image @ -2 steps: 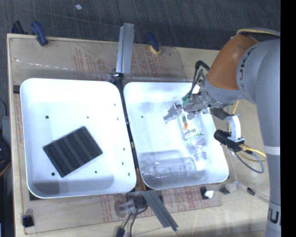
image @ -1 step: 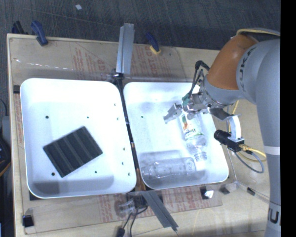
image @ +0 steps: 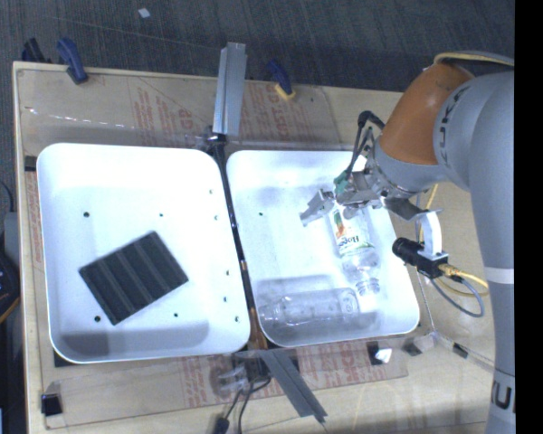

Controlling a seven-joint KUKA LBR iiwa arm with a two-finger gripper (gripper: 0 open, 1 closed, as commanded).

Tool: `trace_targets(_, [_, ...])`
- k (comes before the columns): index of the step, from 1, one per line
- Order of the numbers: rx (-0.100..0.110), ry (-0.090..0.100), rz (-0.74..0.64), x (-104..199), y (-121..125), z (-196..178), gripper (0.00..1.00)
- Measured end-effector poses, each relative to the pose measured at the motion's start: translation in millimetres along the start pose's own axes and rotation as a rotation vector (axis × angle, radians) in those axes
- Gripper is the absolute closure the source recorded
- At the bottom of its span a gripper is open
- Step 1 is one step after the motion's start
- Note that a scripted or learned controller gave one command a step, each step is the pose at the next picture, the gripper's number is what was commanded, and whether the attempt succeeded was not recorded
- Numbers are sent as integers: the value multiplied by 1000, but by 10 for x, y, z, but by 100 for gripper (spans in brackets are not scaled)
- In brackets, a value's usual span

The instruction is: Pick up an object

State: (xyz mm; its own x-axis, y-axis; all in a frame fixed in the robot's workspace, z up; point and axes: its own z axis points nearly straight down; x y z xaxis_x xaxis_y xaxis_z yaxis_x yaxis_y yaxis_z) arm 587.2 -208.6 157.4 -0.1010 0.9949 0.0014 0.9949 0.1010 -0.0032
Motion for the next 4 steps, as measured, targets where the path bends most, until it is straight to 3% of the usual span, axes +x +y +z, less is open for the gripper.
trace_targets(4, [0,0,0,0,0,0,0])
